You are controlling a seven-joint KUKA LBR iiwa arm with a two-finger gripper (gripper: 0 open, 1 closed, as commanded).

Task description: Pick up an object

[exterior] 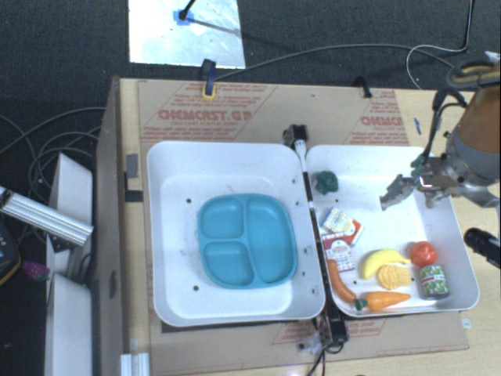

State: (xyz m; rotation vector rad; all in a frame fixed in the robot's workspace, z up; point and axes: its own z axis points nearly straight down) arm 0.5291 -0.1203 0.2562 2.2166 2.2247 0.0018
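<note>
The gripper [401, 192] hangs over the right bin [368, 171]; I cannot tell its state. Below it lie a yellow banana [381, 260], a red tomato [423, 253] and an orange carrot [383, 301].

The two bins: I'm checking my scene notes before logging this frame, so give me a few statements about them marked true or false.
1. The blue divided plate lies in the left bin. True.
2. The banana lies on the plate. False: it lies in the right bin.
3. The hand is over the right bin. True.
4. The tomato is beside the green toy. False: it is by the jar.
</note>
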